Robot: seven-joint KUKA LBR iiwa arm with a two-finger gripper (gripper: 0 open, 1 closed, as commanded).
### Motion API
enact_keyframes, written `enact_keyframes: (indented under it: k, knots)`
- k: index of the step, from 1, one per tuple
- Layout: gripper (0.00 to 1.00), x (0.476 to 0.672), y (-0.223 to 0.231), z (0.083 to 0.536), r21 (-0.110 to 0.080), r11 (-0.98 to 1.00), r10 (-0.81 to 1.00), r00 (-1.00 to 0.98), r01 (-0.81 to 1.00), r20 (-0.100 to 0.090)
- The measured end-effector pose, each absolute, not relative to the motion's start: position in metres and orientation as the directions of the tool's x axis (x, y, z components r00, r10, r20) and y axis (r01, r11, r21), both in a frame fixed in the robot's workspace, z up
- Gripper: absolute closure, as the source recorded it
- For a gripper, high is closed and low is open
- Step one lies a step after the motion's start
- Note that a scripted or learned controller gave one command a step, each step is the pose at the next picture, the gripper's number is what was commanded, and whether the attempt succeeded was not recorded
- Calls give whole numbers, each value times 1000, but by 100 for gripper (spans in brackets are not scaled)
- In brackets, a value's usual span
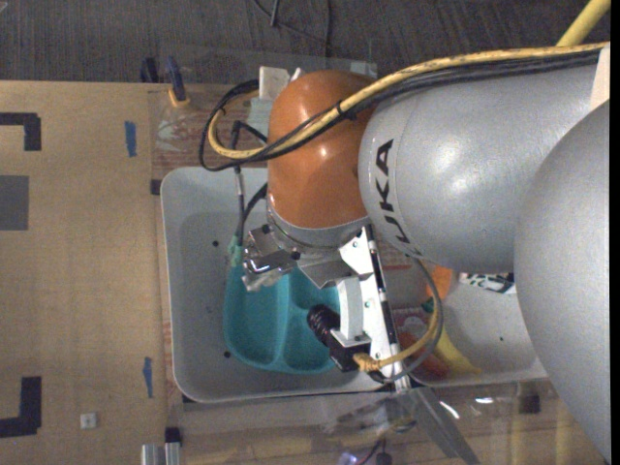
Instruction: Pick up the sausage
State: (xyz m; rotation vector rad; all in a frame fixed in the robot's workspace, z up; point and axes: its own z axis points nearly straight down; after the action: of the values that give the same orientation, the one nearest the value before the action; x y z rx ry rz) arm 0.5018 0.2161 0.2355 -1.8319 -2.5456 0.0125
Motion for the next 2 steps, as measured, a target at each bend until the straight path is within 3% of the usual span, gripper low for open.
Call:
enact_keyframes:
  k: [1, 2]
  knots:
    - [100, 488, 214, 114, -4, 733, 680, -733, 680, 2]
    - [100, 488, 212, 120, -8, 730, 683, -730, 683, 5]
